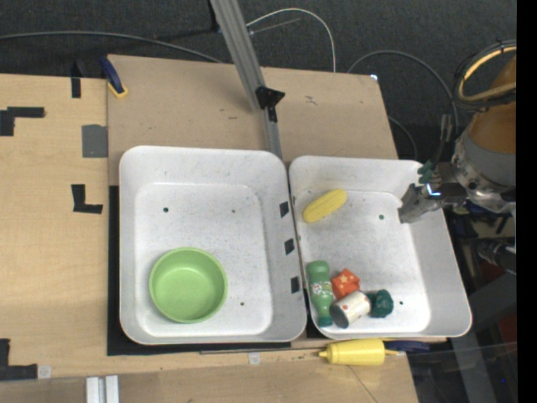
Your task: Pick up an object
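I saw open floor across the middle of the right bin (436, 250), between the yellow corn (324, 206) near its back left and a tight cluster at the front left: green bottle (318, 290), orange piece (345, 283), white can (351, 307), dark green piece (382, 302). In the left bin (201, 162) the green bowl (188, 285) blocked the front left corner.
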You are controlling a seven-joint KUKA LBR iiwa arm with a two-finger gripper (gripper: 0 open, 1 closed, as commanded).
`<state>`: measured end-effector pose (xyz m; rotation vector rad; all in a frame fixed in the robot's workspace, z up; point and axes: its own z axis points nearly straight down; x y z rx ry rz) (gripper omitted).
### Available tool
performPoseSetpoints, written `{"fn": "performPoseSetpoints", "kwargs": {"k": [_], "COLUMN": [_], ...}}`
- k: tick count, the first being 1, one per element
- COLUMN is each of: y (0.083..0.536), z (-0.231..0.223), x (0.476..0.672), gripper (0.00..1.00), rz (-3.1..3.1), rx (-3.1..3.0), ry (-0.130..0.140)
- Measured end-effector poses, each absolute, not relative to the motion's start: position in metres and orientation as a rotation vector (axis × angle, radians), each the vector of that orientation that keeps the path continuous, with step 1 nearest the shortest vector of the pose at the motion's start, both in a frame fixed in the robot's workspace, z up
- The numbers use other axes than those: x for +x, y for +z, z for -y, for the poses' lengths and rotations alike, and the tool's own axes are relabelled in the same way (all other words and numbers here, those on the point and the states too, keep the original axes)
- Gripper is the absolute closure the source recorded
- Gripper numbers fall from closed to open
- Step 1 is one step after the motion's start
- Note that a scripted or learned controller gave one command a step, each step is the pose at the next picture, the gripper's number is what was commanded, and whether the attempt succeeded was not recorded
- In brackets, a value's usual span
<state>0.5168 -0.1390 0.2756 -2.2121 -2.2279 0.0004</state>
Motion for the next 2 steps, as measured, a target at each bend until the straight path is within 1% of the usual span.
{"fn": "performPoseSetpoints", "kwargs": {"k": [1, 2], "y": [0.274, 0.269], "z": [0.081, 0.022], "x": [0.530, 0.537], "gripper": [1.00, 1.00], "rz": [2.229, 2.228], "rx": [-2.212, -2.211], "ry": [0.000, 0.002]}}
